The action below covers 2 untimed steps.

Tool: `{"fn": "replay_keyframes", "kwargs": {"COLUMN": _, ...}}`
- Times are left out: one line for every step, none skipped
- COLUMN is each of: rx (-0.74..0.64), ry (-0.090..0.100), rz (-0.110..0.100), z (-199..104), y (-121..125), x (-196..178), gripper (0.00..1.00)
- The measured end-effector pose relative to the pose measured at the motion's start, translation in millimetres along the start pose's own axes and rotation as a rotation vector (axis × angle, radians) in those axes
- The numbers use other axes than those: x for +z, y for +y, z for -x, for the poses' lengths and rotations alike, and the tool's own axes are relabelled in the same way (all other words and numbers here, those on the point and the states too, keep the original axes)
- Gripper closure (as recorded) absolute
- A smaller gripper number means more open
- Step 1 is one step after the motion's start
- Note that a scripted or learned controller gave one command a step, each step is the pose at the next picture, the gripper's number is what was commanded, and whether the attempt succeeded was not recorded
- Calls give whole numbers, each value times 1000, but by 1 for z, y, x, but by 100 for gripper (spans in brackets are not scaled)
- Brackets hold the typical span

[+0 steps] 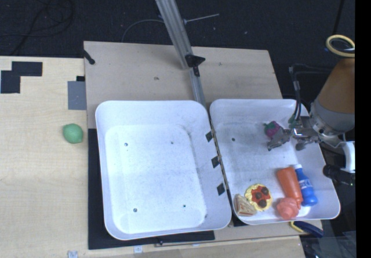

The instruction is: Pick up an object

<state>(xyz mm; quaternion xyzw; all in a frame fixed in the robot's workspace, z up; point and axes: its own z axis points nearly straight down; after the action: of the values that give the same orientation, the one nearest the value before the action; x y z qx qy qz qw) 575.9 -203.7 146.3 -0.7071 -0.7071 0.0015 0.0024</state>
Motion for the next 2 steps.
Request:
{"fn": "replay_keyframes", "kwargs": {"rx": -1, "ry": 0, "rz": 1, "z": -1, "y": -1, "x": 53, "gripper": 0}}
{"fn": "replay_keyframes", "kwargs": {"rx": 1, "ry": -1, "rz": 5, "z": 0, "y": 0, "x": 40, "gripper": 100}}
